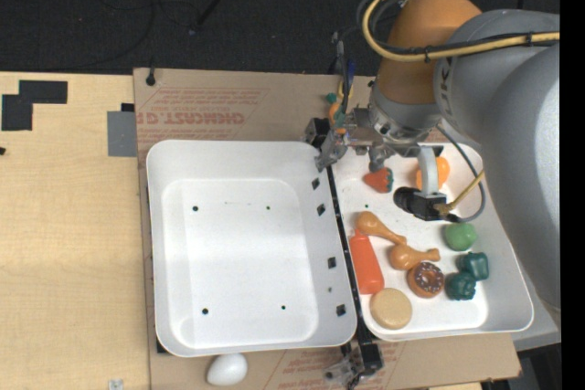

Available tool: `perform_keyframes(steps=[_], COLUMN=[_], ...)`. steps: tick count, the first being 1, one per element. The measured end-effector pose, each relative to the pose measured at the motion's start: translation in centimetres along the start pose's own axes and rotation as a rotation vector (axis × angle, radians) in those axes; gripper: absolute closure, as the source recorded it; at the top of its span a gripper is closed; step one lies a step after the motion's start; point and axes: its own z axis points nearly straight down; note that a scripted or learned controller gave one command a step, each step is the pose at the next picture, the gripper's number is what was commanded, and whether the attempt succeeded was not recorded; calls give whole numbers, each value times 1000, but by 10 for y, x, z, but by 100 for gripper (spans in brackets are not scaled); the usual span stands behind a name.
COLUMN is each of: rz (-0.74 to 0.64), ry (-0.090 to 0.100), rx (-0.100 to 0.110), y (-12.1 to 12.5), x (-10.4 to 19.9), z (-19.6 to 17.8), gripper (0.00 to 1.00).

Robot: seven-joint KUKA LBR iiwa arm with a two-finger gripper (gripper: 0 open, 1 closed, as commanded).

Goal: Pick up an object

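Here your claw (379, 167) hangs at twelve o'clock of the right bin (503, 306), just above a red strawberry (377, 181); whether it's open, you cannot tell.

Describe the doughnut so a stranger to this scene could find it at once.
Look in the right-hand white bin, the one crowded with toy food. Near its front, the doughnut lies between the tan chicken drumstick and the dark green piece, just above the round beige cookie. It alone is a brown ring with pale sprinkles and a hole.
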Motion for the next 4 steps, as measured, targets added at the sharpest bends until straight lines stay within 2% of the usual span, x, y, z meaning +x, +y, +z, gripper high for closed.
perform_keyframes(steps=[1,2,3,4], rz=[3,0,3,1], ry=[1,1,-1,2], rx=[19,21,21,11], y=[-39,-36,-35,-37], x=[55,132,128,180], z=[8,61,48,-9], gripper=[0,0,100,100])
